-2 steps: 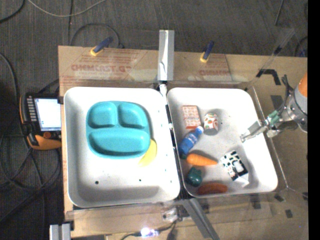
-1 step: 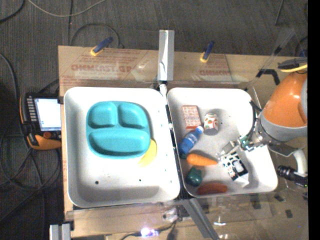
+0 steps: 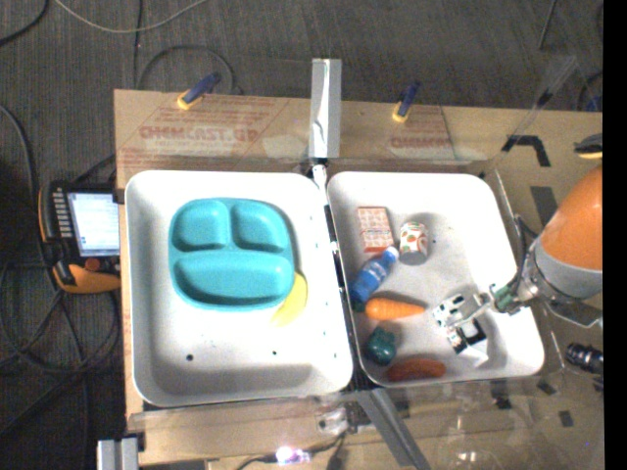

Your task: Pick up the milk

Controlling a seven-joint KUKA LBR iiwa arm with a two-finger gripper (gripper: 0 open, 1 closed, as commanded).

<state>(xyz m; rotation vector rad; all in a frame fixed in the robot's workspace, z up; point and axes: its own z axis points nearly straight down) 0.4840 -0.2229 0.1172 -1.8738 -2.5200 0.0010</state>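
Grey carpet with loose cables surrounds the bench; two white bins sit side by side; left bin (image 3: 147, 360) holds a teal tray (image 3: 232, 253) and a banana (image 3: 292, 302); milk carton (image 3: 374, 229) lies near the right bin's (image 3: 509, 253) far edge, beside a blue bottle (image 3: 373, 274); gripper (image 3: 460, 323) hangs over the near right corner, grip state unreadable.

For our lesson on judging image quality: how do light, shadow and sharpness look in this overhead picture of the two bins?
Camera view: even overhead light, soft all over, fine print unreadable. The left bin glares bright white, with faint shadow under the teal tray. The right bin is duller. The gripper is small and blurred, and the orange band is washed out.
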